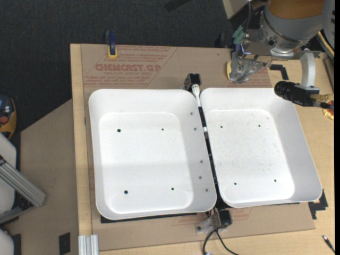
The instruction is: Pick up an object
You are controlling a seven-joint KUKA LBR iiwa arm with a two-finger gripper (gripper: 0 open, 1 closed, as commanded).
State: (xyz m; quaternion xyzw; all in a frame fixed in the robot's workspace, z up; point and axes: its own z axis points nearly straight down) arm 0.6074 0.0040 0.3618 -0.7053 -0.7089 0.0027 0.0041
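Camera view: hand (245, 70) hangs above right bin's (305, 166) far rim; grip state unreadable, no object seen held. Pick unconfirmed.

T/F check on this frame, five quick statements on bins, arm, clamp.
1. Two shallow white bins lie side by side, left bin and right bin. True.
2. The gripper hangs over the middle of the left bin. False: it sits beyond the right bin's far edge, over the brown cardboard sheet.
3. A blue and yellow clamp sits on the cardboard's far edge. True.
4. The arm enters from the view's left. False: the grey arm with orange band comes in at upper right.
5. The cardboard bears red lettering. True.
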